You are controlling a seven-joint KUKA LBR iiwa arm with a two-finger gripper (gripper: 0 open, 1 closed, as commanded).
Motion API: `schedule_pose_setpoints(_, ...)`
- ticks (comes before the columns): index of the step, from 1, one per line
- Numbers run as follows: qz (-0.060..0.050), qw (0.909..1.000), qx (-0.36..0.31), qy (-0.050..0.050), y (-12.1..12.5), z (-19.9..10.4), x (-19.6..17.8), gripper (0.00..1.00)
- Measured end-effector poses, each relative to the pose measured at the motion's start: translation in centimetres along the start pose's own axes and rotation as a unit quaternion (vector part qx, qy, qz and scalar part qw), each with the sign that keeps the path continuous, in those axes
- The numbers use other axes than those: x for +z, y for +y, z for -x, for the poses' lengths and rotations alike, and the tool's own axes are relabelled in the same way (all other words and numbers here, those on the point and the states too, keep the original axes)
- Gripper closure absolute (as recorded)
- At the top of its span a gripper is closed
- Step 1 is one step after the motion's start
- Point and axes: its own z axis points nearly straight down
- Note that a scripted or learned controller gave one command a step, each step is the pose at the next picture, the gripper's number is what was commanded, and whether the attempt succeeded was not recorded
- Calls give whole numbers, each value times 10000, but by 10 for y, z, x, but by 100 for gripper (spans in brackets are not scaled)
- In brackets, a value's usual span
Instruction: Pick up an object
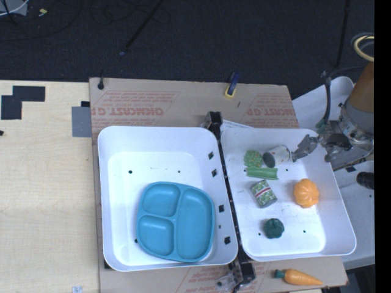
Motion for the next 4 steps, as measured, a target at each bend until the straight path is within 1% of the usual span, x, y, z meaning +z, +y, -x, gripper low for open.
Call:
schedule_pose_setpoints(1, 72, 10000, -12, -17, 3, 0, -9, 0)
schedule_pose_setpoints(2, 47, 10000, -31, -9, 9, -3, 36, 0)
schedule_pose_setpoints(3, 51, 10000, -16, -9, 2, -5, 81, 0)
schedule_pose_setpoints(4, 60, 10000, -14, -9, 3, -6, 119, 0)
